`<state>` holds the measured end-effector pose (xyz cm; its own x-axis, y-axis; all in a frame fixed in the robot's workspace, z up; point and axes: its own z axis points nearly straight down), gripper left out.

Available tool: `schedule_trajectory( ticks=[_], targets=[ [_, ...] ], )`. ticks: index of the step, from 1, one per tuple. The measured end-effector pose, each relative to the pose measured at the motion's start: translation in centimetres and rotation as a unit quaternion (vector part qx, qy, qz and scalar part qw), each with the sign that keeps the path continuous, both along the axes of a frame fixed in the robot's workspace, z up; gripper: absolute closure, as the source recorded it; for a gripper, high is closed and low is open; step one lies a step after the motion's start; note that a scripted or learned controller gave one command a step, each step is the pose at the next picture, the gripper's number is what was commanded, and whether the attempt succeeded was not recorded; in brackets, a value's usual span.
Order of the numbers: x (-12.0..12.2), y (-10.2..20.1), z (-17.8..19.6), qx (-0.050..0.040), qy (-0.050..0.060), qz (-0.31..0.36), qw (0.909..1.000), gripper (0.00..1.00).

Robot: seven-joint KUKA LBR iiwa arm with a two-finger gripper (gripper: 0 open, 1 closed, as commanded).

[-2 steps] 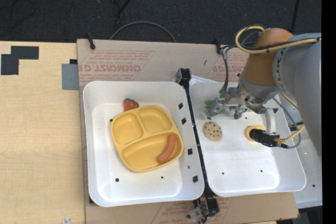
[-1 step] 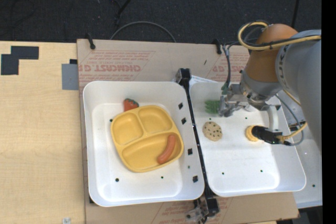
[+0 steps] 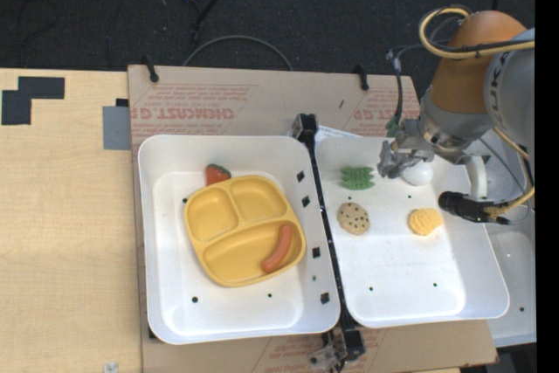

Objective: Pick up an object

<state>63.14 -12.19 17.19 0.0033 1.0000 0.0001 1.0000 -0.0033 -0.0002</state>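
left bin (image 3: 166,188): holds a yellow divided plate (image 3: 243,228), with a sausage (image 3: 279,247) lying in the plate's large compartment
carrot (image 3: 217,174): orange-red with a green top, on the bin floor touching the plate's far edge
right bin (image 3: 472,293): holds a green leafy toy (image 3: 356,178), a cookie (image 3: 354,218) with dark chips and a yellow ridged piece (image 3: 425,223), each apart from the others
white round thing (image 3: 418,173): just beside the gripper (too pale to identify)
gripper (image 3: 393,163): low over the right bin's far side, between the leafy toy and the white thing
arm (image 3: 472,83): grey and orange, at the right
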Motion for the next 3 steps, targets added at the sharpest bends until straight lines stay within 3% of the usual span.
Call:
schedule_trajectory(
  ticks=[1, 3],
  targets=[
    [0.1, -0.1, 5.3, -0.0003, -0.001, 0.002, 1.0, 1.0],
    [-3.5, 9.6, 4.6, 0.0008, 0.003, 0.004, 1.0, 1.0]
  ],
)
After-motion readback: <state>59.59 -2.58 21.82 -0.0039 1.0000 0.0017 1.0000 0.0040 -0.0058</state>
